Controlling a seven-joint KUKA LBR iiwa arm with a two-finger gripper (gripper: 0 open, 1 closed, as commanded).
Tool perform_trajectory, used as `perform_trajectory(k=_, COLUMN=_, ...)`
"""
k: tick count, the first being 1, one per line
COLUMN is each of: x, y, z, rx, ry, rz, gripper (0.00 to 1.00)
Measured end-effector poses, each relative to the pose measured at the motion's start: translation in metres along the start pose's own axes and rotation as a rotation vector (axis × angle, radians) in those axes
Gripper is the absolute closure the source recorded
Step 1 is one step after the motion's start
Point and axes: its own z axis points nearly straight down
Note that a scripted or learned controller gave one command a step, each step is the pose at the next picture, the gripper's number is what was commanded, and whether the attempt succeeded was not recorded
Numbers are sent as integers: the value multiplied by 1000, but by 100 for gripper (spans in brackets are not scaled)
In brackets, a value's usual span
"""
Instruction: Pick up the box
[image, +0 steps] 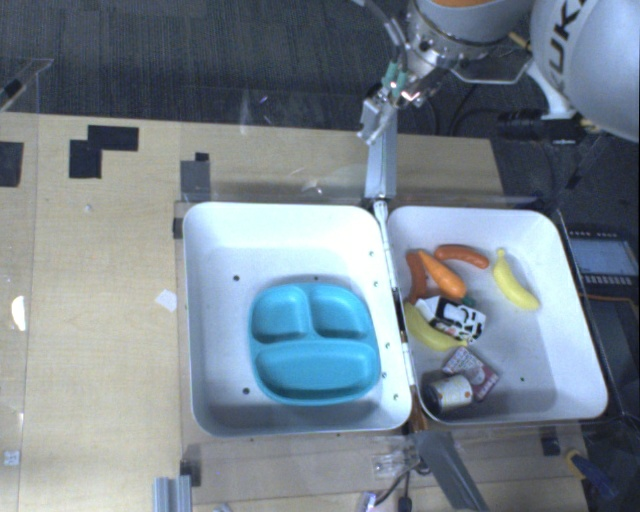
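A small black-and-white box (459, 319) lies in the right bin (570, 330), left of its middle, resting partly on a yellow banana (428, 333). Just below it lies a flat patterned packet (476, 368). My gripper (392, 92) hangs high at the top of the camera view, above the bench's far edge and over the back end of the divider between the bins. It is well away from the box, with nothing seen in it.
Around the box lie an orange carrot (437, 272), a sausage (462, 256), a second banana (515, 281) and a can (450, 392) on its side. The left bin (215, 300) holds a blue divided plate (315, 342). A metal post (376, 175) stands behind the bins.
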Motion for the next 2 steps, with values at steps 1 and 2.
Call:
perform_trajectory(k=1, x=14, y=16, z=26, rx=0, ry=1, rz=-180, gripper=100)
perform_trajectory(k=2, x=25, y=21, z=66, rx=-1, ry=0, rz=-470, gripper=100)
